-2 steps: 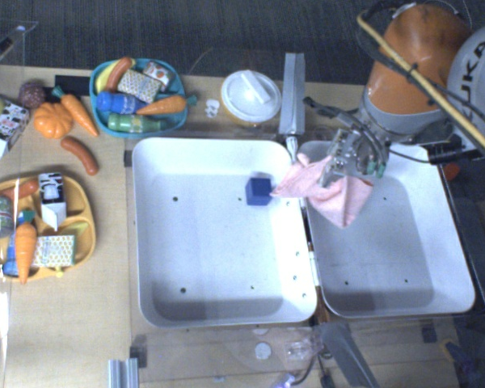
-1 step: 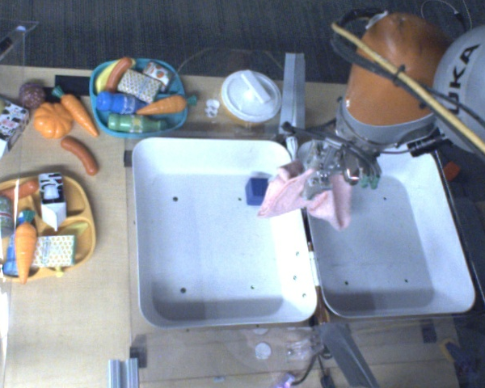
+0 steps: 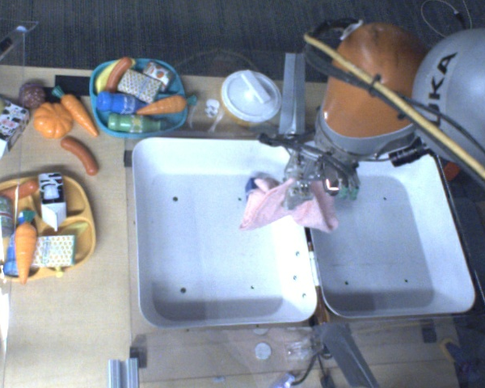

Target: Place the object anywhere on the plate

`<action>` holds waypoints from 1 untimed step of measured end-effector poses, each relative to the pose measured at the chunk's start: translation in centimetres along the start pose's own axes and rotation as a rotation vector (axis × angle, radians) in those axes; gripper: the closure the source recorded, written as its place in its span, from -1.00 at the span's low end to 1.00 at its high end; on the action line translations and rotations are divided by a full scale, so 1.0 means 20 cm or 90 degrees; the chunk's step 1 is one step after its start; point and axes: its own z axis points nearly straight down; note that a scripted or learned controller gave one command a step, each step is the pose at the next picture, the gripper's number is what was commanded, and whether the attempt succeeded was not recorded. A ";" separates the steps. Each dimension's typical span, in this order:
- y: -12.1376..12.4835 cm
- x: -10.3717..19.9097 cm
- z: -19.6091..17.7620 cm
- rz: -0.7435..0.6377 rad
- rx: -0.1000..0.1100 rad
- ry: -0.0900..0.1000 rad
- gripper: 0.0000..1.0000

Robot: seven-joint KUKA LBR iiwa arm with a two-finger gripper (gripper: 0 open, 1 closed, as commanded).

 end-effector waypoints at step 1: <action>0.25 0.14 -0.03 -0.002 0.000 0.000 1.00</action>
